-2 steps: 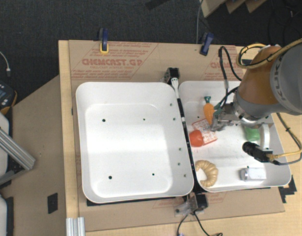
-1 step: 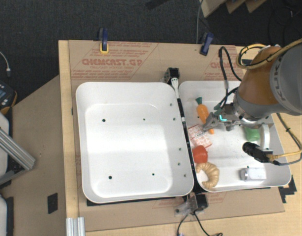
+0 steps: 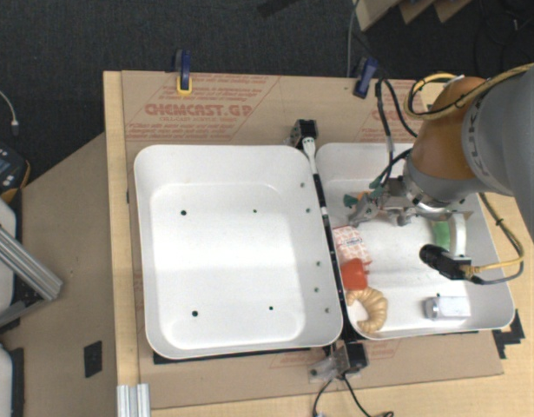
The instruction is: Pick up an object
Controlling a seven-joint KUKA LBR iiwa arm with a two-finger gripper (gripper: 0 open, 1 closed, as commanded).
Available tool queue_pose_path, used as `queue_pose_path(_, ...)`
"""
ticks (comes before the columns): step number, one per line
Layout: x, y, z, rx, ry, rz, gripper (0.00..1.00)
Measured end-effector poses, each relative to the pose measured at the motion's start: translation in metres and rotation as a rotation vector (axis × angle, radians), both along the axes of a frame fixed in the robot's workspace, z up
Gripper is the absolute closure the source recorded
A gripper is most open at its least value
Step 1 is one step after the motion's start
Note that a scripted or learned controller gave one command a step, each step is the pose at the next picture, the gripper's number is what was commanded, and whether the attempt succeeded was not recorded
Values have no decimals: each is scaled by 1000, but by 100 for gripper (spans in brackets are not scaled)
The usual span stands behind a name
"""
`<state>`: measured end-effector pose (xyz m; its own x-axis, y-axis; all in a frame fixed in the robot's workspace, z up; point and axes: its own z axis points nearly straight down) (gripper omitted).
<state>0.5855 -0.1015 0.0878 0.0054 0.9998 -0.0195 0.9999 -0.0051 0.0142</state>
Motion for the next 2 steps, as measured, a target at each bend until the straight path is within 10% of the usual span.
queue_pose_path(1, 72, 2, -7, 21, 28, 8, 0)
queue_pose_path(2, 4, -6, -6, 21, 24, 3, 0)
